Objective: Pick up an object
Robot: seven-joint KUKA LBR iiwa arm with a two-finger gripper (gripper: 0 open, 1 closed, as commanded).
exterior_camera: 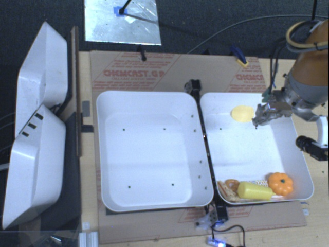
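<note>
Brown cardboard sheeting [154,71] printed with red lettering covers a bench seen from above at a slant, and two shallow white bins sit on it side by side. Nearest the viewer, along the front wall of the right bin [226,153], four small items are bunched together: a pretzel-like brown piece [230,186] at the left, a yellow oblong object [254,191] just beside it, a pale ridged piece [257,182] behind that, and a small orange pumpkin [280,183] at the right end, touching the yellow oblong. The left bin [149,148] lies alongside, its floor marked by a few dark dots. Farther back in the right bin, a flat pale-yellow round object [241,113] rests on the floor near the rear wall. The gripper [259,117] hangs just to the right of this round object, right at its edge; its fingers are too small and dark to tell whether they are spread or closed, and nothing can be seen held between them. Behind the bins, a silvery square sheet [122,13] lies on dark carpet. White moulded shells [38,117] lean at the far left.
</note>
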